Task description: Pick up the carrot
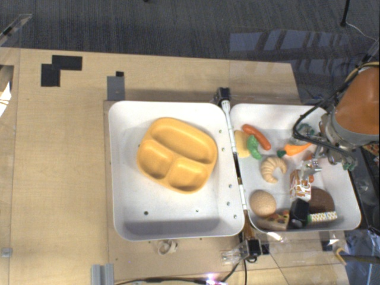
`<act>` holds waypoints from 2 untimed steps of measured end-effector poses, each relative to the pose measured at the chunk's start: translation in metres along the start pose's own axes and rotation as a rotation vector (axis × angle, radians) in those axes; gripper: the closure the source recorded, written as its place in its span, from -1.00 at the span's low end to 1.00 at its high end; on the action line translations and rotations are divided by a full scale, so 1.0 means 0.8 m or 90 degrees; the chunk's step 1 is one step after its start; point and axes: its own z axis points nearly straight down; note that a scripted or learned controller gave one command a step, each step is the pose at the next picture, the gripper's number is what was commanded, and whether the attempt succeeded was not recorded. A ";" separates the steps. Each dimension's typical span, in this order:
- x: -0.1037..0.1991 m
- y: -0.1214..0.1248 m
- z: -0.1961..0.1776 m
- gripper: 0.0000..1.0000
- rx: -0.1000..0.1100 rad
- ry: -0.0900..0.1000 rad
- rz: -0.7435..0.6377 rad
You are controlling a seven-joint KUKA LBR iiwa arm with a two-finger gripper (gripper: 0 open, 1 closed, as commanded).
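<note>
Nearest, a bread roll (263, 202) sits in the right bin (354, 203); farther right, the carrot (295, 149) lies just beside the gripper (309, 168), whose finger state I cannot tell.

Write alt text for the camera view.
The arm's pincer hangs over the right bin, beside the carrot, among toy foods including a croissant. The left bin holds a yellow divided plate.
</note>
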 end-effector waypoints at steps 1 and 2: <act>-0.037 -0.024 0.007 -1.00 -0.003 0.020 0.122; -0.003 -0.022 -0.003 -1.00 -0.004 0.019 0.064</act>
